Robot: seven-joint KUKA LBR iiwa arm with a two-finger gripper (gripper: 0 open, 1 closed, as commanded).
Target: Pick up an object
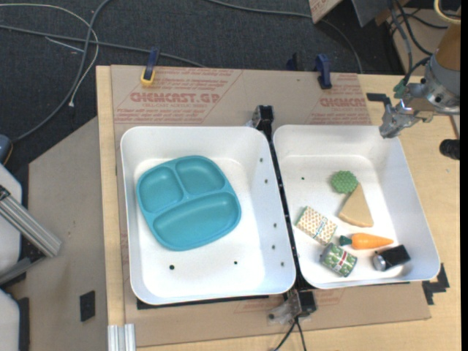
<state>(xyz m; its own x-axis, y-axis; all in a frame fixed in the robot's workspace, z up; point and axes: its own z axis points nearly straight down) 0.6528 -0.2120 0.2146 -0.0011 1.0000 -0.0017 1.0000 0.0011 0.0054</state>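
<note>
One arm; end effector above right bin corner.

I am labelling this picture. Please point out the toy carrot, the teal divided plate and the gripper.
toy carrot [371, 240], camera view, middle of orange body.
teal divided plate [191, 203], camera view, central ridge.
gripper [392, 122], camera view, between fingertips.

Red print on the cardboard sheet under the bins seems to read "CHEMCAST GP".
</note>
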